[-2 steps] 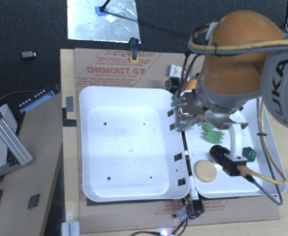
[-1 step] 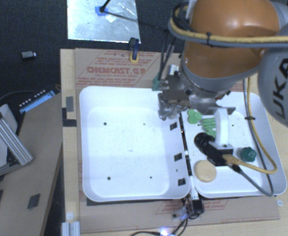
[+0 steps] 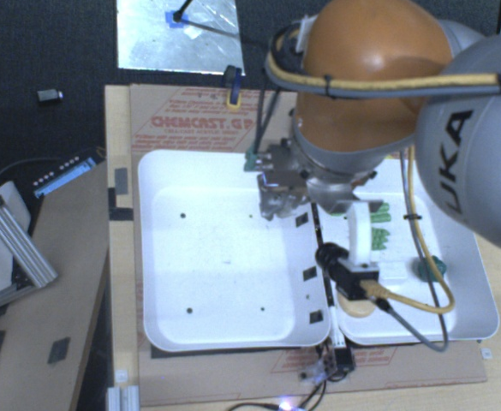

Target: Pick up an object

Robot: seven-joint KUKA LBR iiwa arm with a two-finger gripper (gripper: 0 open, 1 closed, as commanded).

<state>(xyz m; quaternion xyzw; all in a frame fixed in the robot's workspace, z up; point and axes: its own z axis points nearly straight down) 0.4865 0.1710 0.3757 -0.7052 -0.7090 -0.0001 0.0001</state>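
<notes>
The gripper (image 3: 277,197), its open-or-closed state not discernible, hangs over the left bin (image 3: 173,255) beside the central divider, while the white-and-green brush (image 3: 370,229) lies lengthwise in the right bin (image 3: 473,298), beyond that divider.

Two white bins (image 3: 220,268) sit on the bench; one white-and-green brush (image 3: 368,229) and one teal object (image 3: 428,268) show.

Red lettering is spotted on the cardboard sheet (image 3: 190,120) behind the white bins, and "CHEMCAST" can be made out, with further characters after it left unclear. On the grey arm (image 3: 464,157) at the right, black letters "UKA" are read, running up the casing. More red print on the cardboard's front edge cannot be deciphered.
</notes>
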